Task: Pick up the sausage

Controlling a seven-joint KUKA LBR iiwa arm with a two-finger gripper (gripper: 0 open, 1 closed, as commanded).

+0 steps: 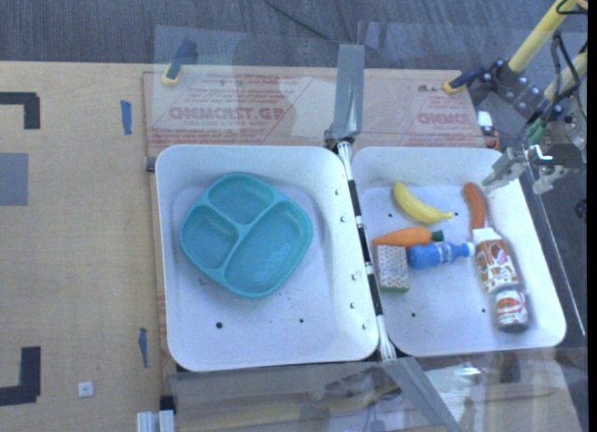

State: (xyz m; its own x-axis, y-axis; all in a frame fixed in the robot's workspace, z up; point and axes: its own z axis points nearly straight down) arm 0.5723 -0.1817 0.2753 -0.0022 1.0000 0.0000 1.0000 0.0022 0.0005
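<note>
Sausage (475,204) lies ungrasped at two o'clock in the right bin (550,323), above the ketchup bottle (499,279), while the gripper (511,167) hovers just beyond at its one o'clock, fingers seemingly spread and empty, so descent and grasp remain.

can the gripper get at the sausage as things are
Probably yes. The sausage lies bare near the right bin's far right wall, the gripper just beside it; only the bottle touches its near end.
</note>
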